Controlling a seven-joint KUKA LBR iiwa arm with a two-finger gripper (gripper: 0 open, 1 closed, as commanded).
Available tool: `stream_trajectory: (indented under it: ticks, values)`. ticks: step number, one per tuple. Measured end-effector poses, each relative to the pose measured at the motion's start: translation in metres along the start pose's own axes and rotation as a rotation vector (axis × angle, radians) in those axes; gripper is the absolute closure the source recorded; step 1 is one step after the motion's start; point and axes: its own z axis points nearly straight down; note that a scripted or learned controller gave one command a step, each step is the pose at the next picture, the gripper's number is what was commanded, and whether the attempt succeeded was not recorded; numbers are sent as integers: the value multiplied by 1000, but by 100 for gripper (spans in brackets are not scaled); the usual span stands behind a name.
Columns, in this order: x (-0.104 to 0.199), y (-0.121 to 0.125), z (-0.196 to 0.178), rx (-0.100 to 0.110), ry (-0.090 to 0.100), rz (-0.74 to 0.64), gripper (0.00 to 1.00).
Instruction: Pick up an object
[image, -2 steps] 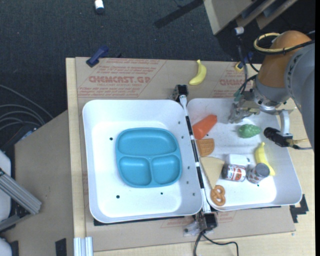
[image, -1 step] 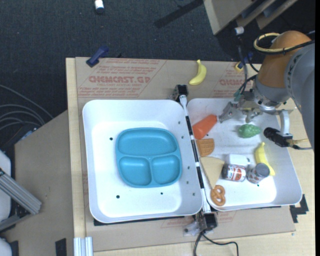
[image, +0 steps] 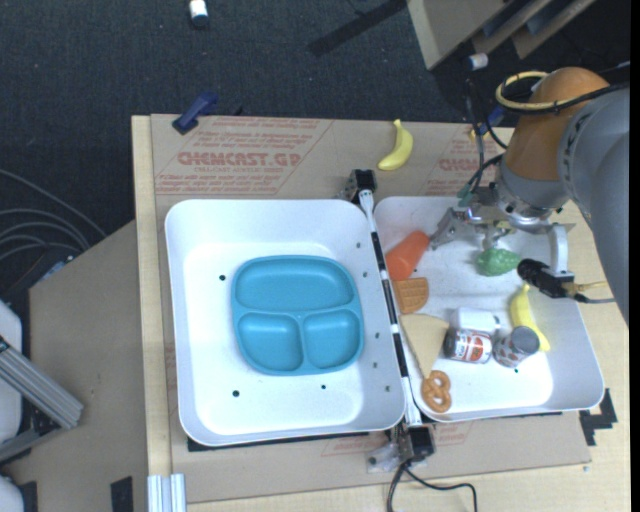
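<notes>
I see a tan board surface (image: 300, 150) w/ red print, dark carpet beyond it and cables at far left. Two white bins sit side by side on it. The left bin (image: 200, 300) holds a blue sectioned tray (image: 296, 312) mid-bin, w/ bare white floor all round it. The right bin (image: 570, 375) is crowded: orange piece (image: 406, 254) and tan piece (image: 412, 293) by the shared wall, pretzel (image: 436, 391) at the near edge, can (image: 469, 346), grey item (image: 517, 345), banana (image: 523, 312), green object (image: 496, 262). A second banana (image: 396, 148) lies on the board behind the bins. The arm (image: 560, 130) comes in from the right, wrist down over the right bin's back part. The jaws (image: 470, 225) are spread apart, nothing between them, just above the green object.
</notes>
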Motion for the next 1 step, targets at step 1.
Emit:
stream_trajectory:
  ticks: [1]
  values:
    - [0,1,-11,-2,-1,0,100]
